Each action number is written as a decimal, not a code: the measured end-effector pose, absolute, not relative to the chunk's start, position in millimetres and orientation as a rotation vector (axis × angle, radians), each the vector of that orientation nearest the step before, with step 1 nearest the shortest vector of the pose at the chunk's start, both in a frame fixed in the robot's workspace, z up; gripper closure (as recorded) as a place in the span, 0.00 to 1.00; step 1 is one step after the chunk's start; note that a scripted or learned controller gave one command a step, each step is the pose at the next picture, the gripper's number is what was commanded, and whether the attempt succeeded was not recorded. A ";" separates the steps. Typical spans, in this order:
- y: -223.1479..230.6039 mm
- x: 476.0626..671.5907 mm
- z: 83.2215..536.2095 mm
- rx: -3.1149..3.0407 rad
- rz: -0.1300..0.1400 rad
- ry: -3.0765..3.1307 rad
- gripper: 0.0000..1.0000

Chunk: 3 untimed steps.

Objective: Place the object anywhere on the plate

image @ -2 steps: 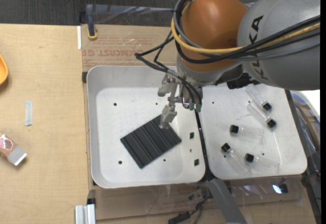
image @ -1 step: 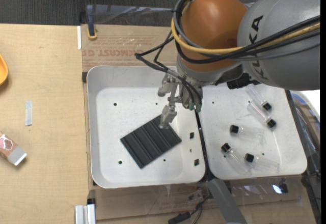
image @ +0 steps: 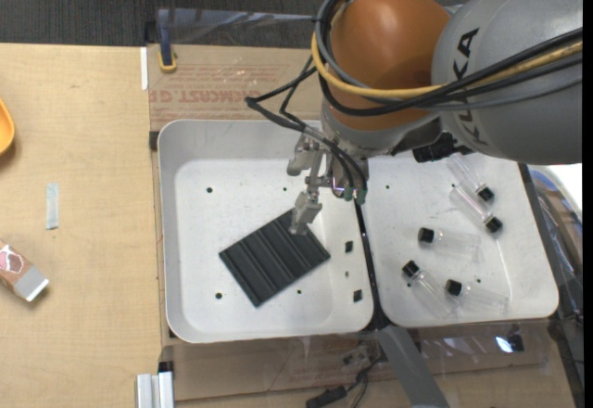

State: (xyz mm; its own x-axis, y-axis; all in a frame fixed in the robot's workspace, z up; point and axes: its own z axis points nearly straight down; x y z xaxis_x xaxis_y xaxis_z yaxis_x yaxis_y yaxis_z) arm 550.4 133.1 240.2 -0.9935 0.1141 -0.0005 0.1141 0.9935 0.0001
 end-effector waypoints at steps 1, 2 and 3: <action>133.1 550.4 240.2 0.179 0.000 3.136 0.00; 133.1 550.4 240.2 0.179 0.000 3.136 0.00; 133.1 550.4 240.2 0.179 0.000 3.136 0.00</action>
State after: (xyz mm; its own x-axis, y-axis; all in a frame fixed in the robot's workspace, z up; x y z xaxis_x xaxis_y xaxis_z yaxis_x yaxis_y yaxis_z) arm 550.4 133.1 240.2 -0.9935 0.1141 -0.0005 0.1141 0.9935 0.0001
